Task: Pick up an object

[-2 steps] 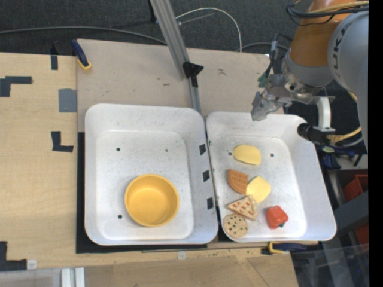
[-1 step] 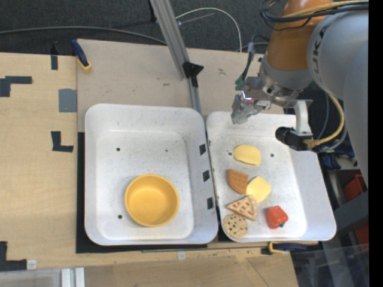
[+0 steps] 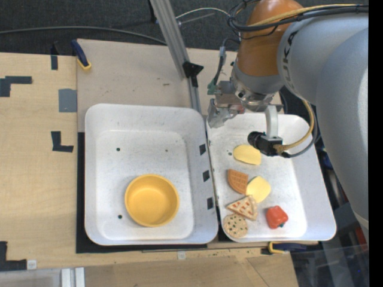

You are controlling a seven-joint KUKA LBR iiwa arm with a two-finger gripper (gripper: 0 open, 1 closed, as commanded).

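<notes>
Two white bins sit side by side on the table (image 3: 36, 160). The left bin (image 3: 102, 124) holds one yellow bowl (image 3: 152, 200). The right bin (image 3: 311, 214) holds six small items: two pale yellow pieces (image 3: 247, 155) (image 3: 258, 188), one waffle-like piece (image 3: 237, 180), one pizza-like slice (image 3: 243, 208), one round cookie (image 3: 235, 225) and one red piece (image 3: 276, 217).

The end effector (image 3: 218, 115) hangs over the right bin's upper left corner. All six items lie below it and to its right; the bowl lies below and to its left. Whether its fingers are apart or together cannot be told: the wrist housing hides them. No item is visibly between them. The arm's body cuts off the bin's upper right corner.
</notes>
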